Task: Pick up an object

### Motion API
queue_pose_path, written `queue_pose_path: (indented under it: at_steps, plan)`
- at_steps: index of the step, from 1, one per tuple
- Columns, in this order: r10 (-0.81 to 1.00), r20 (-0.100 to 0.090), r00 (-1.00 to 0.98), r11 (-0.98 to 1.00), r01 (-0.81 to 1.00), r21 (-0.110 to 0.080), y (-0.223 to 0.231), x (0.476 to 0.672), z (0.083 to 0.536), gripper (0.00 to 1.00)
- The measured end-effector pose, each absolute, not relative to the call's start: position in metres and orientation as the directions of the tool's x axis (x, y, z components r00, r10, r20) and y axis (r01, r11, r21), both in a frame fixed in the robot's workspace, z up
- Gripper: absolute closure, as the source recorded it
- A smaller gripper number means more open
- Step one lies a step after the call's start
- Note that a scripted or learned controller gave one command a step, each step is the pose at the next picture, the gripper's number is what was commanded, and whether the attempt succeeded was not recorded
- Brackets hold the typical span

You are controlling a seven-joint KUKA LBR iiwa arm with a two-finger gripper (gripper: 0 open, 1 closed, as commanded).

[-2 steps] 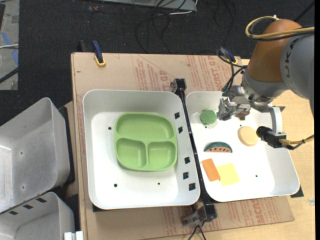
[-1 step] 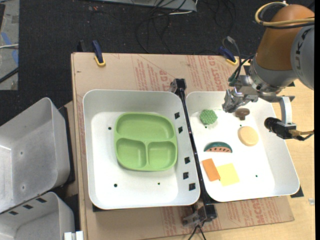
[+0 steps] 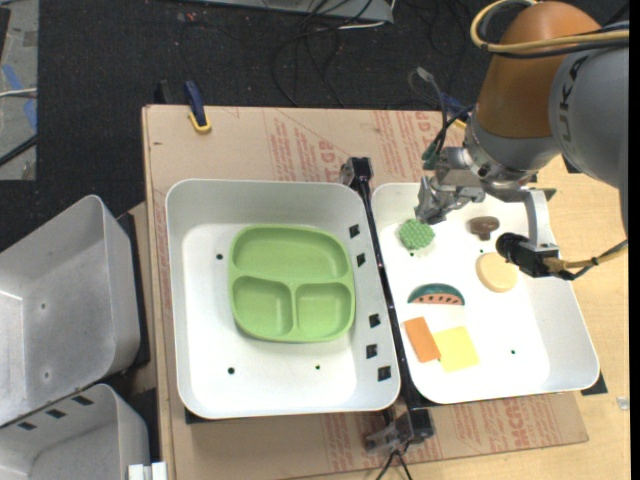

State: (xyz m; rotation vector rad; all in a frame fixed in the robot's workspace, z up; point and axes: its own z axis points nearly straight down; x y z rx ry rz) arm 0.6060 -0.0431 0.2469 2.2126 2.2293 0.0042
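- Tool: the gripper [image 3: 432, 211] hangs low in the right bin [image 3: 560, 353], at the bin's far left corner. Whether it is released or clenched cannot be told from this angle; nothing is visibly held.
- Target: the green ball [image 3: 416, 235] lies on the bin floor just below and beside the gripper tips, touching or nearly so; which cannot be told.
- Handling, as a judgement: the ball looks small, light and knobbly, probably soft rubber or foam. The texture should give grip. Being round, it may roll or squirt out if pinched off-centre. Take hold across the widest part, from straight above.
- Other items, all nearer the onlooker than the tool or to its right: a brown piece [image 3: 483, 227] and a pale disc [image 3: 496, 273] to the right; a melon slice [image 3: 436, 295], an orange block [image 3: 422, 339] and a yellow square [image 3: 456, 349] toward the front. The flat items look thin and would be harder to pinch off the floor.
- Surface: smooth white plastic, likely slippery; a nudged item will slide.
- Room: the bin wall and the divider sit close on the tool's left, limiting finger clearance there. The other sides are open.
- Left bin [image 3: 200, 368]: holds a green tray [image 3: 292, 283], well apart from the tool.
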Motion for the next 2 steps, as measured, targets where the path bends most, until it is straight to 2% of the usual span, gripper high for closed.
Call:
queue_pose_path:
  at_steps: [1, 2]
  plan:
    - [1.000, 0.001, -0.008, 0.008, 1.000, -0.003, 0.007, 0.597, 0.240, 1.00]
    - [1.000, 0.002, -0.009, 0.009, 1.000, 0.001, 0.071, 0.604, 0.237, 1.00]
